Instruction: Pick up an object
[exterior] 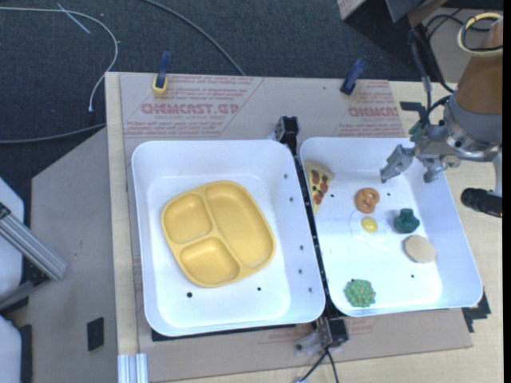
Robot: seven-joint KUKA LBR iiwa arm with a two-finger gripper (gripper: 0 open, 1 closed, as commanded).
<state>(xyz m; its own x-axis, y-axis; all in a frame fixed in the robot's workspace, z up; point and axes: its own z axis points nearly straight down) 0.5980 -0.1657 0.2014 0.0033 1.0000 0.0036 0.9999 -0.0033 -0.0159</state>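
White plastic makes up both shallow bins: the left bin (152, 166) carries a yellow three-compartment plate (218, 232), and the right bin (455, 278) holds a scatter of small toy foods. The gripper (413, 167) hangs over the upper right part of the right bin, its two grey fingers (394, 166) spread well apart with nothing between them. Below and to the left of it lies an orange-brown doughnut-shaped toy (367, 199), the nearest piece, apart from the fingers. Just under that sits a small yellow piece (369, 225), and to its right a dark teal toy (406, 221). A tan, rounded piece (420, 250) lies just below the teal one. A green, bumpy broccoli-like toy (360, 293) rests near the bin's front edge, well away from the gripper. A pizza slice toy (319, 183) with red dots lies along the bin's left wall, level with the gripper but across the bin from it.

The board (200, 110) under the bins bears red print reading "CHEMCAST GP", seen above the left bin and again, partly hidden, above the right. Two blue clamps (163, 72) grip the board's far edge.
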